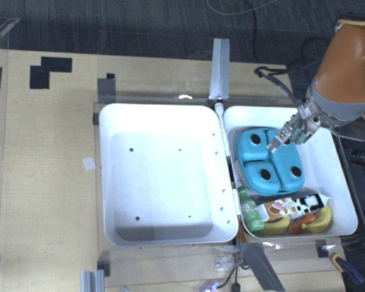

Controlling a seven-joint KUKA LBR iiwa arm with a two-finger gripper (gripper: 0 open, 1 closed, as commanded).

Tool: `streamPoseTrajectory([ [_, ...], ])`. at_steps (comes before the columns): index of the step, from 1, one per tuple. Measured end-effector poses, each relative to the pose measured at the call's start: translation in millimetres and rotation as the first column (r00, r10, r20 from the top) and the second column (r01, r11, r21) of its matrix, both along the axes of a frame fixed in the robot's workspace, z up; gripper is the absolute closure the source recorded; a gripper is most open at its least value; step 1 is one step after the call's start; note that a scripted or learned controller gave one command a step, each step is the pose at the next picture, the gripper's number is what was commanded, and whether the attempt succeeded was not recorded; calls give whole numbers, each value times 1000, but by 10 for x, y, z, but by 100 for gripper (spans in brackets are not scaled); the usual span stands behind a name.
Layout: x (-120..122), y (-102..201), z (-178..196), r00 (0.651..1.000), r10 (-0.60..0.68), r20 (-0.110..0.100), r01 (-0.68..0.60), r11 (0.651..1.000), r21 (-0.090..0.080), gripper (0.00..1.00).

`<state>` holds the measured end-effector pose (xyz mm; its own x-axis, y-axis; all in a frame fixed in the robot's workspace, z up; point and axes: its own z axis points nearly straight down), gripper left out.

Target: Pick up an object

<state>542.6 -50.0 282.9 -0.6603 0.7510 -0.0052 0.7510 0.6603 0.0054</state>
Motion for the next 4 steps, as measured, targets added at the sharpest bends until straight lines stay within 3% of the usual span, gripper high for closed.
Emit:
streamPoseTrajectory([
  [1,108,146,-79,984,178,1,-178,984,-1,100],
  [2,217,201,170,945,328,1,-328,945,-3,100],
  [3,604,270,376,858,513,4,-513,858,-6,100],
  [4,604,270,375,859,513,3,-513,859,-6,0],
])
